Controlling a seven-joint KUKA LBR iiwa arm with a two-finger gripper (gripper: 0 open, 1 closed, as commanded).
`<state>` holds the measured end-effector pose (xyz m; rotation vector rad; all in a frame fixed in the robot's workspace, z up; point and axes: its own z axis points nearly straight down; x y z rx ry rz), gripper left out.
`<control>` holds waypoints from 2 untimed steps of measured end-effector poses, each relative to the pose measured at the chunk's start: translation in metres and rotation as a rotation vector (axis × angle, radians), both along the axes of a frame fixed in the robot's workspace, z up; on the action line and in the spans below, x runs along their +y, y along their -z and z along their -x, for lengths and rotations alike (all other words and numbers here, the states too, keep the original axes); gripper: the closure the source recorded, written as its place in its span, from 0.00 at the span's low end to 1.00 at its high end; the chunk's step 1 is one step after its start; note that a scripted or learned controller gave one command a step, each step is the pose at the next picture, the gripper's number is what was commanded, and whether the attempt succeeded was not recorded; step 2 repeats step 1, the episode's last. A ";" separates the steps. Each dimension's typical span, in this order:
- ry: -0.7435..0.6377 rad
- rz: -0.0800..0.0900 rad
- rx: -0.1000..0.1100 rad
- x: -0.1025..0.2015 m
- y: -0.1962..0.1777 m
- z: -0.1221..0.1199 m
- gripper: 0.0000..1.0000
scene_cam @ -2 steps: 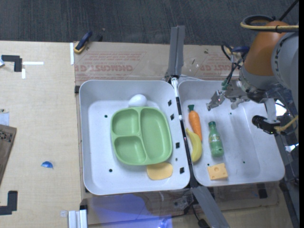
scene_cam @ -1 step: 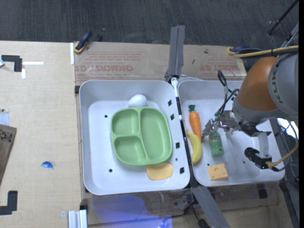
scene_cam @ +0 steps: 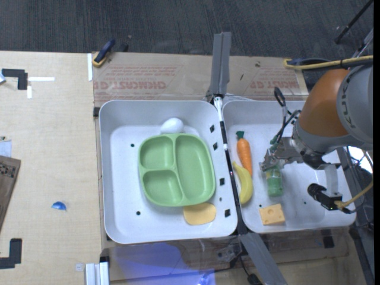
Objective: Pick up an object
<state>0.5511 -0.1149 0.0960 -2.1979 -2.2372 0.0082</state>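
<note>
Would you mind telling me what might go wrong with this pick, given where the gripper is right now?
The gripper sits low over a green object in the right bin, so it may knock it aside rather than lift it. The banana and carrot lie close on one side and the cheese wedge just below, so a sideways slip could push them or catch the wrong item.

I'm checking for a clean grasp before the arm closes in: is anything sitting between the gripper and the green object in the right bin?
Nothing visible does. The gripper is directly over the green object in the right bin. The banana and carrot lie off to one side, and the cheese wedge lies nearer the camera.
</note>
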 end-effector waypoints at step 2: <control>0.123 0.003 -0.003 0.030 -0.162 -0.031 1.00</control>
